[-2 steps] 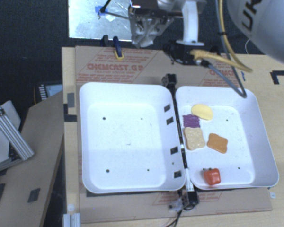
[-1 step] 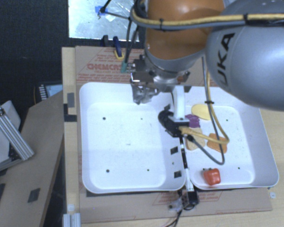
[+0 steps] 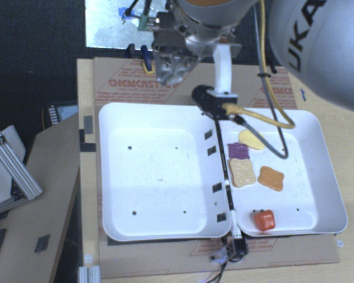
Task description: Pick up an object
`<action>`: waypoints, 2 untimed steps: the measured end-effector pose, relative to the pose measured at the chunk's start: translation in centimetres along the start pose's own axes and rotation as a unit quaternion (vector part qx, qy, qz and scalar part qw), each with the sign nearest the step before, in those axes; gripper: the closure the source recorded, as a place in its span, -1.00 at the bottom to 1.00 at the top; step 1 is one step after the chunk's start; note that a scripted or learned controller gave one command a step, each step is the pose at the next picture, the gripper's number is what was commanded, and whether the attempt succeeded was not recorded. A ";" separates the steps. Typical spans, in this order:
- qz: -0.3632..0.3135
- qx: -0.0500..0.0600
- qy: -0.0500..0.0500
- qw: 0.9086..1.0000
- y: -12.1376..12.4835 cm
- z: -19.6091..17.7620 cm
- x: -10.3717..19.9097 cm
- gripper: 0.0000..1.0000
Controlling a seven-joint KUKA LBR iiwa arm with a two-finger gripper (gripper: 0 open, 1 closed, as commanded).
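Holding five toy foods (image 3: pixel 248 166): right bin (image 3: pixel 318 152).

Wooden bench (image 3: pixel 59 175), printed cardboard sheet (image 3: pixel 130 81) flat on it, two white bins (image 3: pixel 153 175) side by side on the cardboard

Arm (image 3: pixel 307 28) cut off at top edge; claw (image 3: pixel 172 72) blurred, perhaps empty.
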State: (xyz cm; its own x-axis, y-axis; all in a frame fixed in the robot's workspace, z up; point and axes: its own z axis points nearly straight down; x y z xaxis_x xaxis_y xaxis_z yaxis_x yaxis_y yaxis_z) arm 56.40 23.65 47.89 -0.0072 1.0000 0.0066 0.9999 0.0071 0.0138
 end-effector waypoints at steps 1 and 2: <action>0.004 0.005 -0.002 1.000 -4.6 -3.3 -3.6 1.00; 0.001 0.005 -0.003 1.000 -1.6 -2.5 -1.1 1.00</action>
State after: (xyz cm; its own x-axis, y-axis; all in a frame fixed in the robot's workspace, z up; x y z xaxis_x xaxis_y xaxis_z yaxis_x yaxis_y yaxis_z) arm 54.72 22.49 50.33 -0.0045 1.0000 0.0012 1.0000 0.0045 0.0030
